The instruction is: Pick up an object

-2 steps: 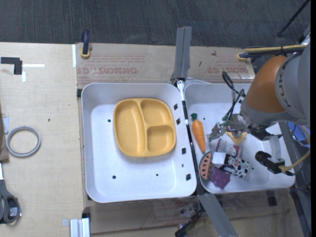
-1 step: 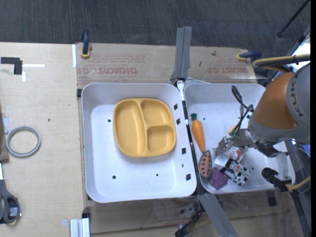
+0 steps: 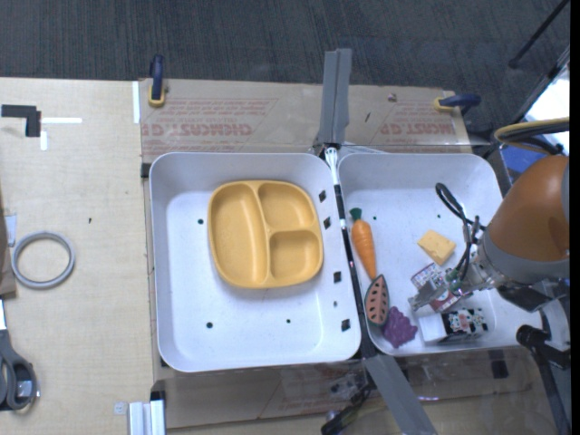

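My gripper (image 3: pixel 433 290) hangs low in the right bin (image 3: pixel 408 175), near its front right part. Just below it lies a small white and black toy (image 3: pixel 463 323). A yellow cheese block (image 3: pixel 437 246) sits a little behind the gripper. Left of it lie a purple grape bunch (image 3: pixel 399 327), a watermelon slice (image 3: pixel 376 299) and an orange carrot (image 3: pixel 363 246) along the bin's left wall. The grey arm with its orange band (image 3: pixel 536 220) comes in from the right and hides the bin's right side.
A yellow divided plate (image 3: pixel 265 233) lies in the left bin (image 3: pixel 181 324). A black cable (image 3: pixel 455 207) loops above the gripper. On the bench at the left are a grey tape roll (image 3: pixel 41 259) and scissors (image 3: pixel 14 383). Clamps (image 3: pixel 157 82) hold the cardboard behind.
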### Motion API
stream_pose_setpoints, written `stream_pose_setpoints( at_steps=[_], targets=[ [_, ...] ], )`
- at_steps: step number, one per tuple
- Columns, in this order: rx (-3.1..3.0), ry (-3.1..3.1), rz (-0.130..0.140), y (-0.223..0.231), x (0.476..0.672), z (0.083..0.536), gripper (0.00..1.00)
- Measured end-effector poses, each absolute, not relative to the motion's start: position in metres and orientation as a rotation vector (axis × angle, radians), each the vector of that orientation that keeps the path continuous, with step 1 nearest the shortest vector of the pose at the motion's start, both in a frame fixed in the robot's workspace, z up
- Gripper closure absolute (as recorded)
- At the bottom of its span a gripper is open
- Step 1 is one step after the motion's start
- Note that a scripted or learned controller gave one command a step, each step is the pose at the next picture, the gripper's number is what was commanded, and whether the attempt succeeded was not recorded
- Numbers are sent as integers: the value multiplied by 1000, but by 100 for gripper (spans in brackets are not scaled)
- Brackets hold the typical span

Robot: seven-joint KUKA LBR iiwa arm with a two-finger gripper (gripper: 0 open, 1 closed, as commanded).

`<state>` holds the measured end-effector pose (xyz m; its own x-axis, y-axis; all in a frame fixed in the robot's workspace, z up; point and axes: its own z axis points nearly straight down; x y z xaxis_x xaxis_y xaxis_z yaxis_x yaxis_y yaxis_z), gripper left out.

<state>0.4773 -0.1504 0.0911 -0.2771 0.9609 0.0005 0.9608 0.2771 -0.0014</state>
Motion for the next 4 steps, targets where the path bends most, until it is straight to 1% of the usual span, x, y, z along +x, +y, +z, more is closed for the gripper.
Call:
stream_pose_setpoints(
  at_steps=[1,2,3,4],
  targets=[
    [-1990,-2431,2,-173,525,110,0],
    [-2029,-2398,3,-182,576,91,0],
    [-1578,-2716,0,-139,517,91,0],
    [-1582,-2714,0,-140,518,100,100]
  ],
)
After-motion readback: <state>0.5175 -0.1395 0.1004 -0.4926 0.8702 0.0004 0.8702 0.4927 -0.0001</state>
